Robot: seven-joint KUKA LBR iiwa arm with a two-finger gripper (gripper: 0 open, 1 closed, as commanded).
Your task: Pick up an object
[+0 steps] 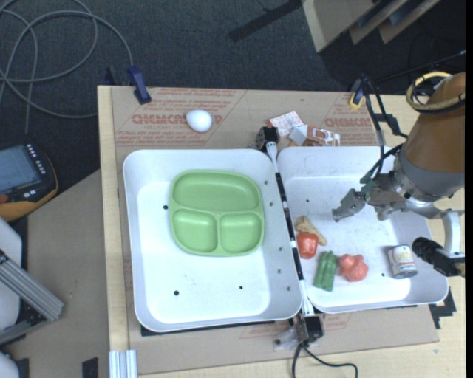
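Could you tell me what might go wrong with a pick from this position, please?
The hand hovers over a bare part of the right bin, so closing here would likely catch nothing. The red pepper, green vegetable and red item lie close together, so a descent there may nudge or grab two. The small can sits near the bin's right wall, which could block a finger.

A dark grey carpeted floor ran around the desk, whose top was brown printed cardboard, evenly lit from above. At ten o'clock a thin grey cable looped over the floor, while at nine o'clock a dark handheld screen unit lay beside the desk. At one o'clock stood pale wooden furniture.
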